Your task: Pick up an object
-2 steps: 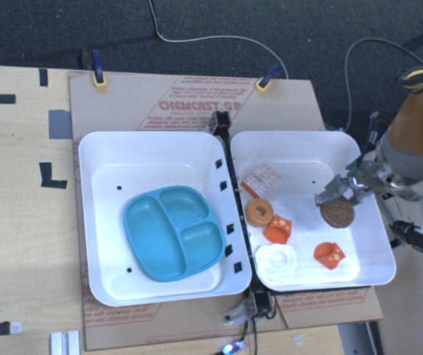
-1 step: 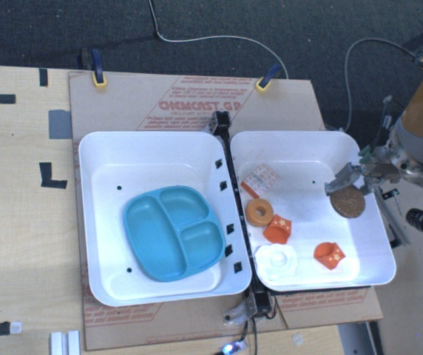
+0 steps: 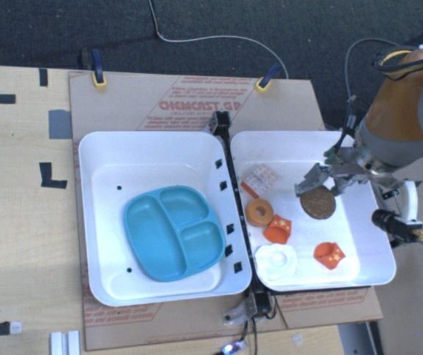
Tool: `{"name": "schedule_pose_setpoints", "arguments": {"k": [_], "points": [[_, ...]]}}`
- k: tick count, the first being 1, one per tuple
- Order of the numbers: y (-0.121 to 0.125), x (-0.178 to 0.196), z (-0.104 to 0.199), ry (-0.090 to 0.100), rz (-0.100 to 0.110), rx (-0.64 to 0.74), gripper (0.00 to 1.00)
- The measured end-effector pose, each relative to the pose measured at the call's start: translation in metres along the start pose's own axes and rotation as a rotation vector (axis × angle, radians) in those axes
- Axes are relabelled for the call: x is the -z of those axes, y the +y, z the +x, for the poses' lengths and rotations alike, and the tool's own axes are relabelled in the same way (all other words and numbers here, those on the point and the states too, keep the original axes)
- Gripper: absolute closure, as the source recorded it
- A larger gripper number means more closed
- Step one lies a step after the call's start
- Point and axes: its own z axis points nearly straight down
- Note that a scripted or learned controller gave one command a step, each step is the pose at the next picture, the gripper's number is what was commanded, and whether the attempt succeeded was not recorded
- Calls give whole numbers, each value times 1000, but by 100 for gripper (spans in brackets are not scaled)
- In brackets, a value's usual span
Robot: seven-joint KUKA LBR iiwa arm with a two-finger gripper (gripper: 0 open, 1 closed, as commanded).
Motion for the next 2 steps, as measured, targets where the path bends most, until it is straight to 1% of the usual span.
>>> {"name": "schedule_pose_setpoints", "arguments": {"k": [1,2], "points": [[1,-7,46,-1,1,-2,100],[5,-16,100,-1,1,-1,100]]}}
